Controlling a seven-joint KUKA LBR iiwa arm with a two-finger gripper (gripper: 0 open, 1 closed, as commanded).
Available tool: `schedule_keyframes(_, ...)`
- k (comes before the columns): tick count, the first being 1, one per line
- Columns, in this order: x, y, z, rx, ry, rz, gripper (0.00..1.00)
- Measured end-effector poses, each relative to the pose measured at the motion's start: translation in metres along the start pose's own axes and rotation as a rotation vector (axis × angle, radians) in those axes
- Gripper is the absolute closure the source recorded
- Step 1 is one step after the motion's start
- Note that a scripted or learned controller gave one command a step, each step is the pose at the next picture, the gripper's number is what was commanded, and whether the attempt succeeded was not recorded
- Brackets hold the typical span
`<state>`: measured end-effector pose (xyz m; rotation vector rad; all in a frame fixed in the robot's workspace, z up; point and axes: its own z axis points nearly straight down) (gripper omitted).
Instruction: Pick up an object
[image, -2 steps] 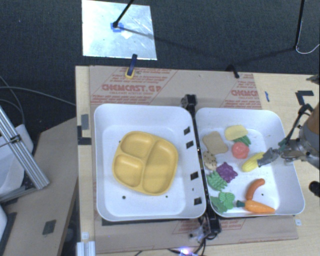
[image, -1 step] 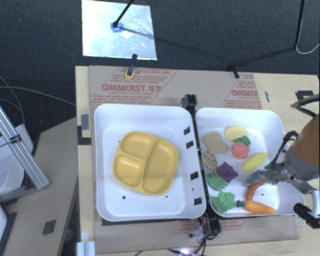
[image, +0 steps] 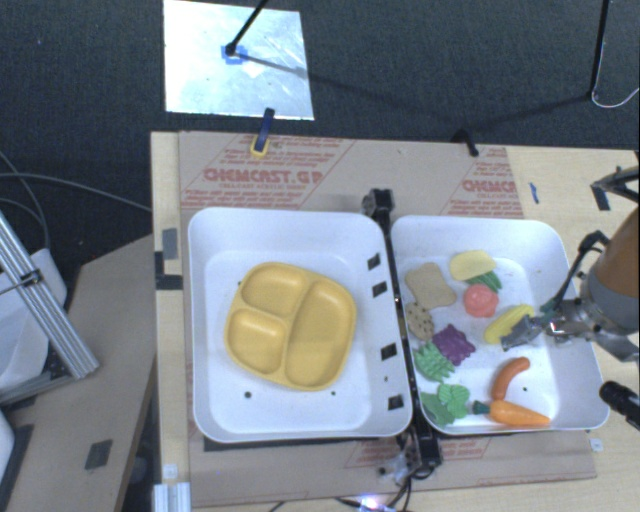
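Note:
The right bin (image: 540, 240) holds several toy foods. Among them are a tan bread slice (image: 431, 285), a yellow piece (image: 472, 265), a red tomato (image: 481, 300), a yellow banana (image: 505, 321), purple grapes (image: 454, 344) and a speckled cookie (image: 419, 322). Nearer the front lie green leaves (image: 432, 361), a green broccoli (image: 448, 402), an orange-red sausage (image: 510, 375) and an orange carrot (image: 519, 413). My gripper (image: 522, 335) reaches in from the right and is low over the bin, right beside the banana's lower end. Nothing is visibly lifted.
The left bin (image: 210, 240) holds a yellow divided plate (image: 290, 324). A black divider with clips (image: 385, 290) runs between the bins. The arm's grey wrist (image: 610, 290) hangs over the right bin's right rim. A metal frame (image: 40, 300) stands at the left.

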<state>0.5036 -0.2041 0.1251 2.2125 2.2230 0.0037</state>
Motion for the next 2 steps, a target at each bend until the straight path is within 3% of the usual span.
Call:
schedule_keyframes(1,0.0,0.0,-0.009,0.001,0.0,-0.002,1.0)
schedule_keyframes(2,0.113,0.014,0.039,-0.004,0.001,-0.006,1.0)
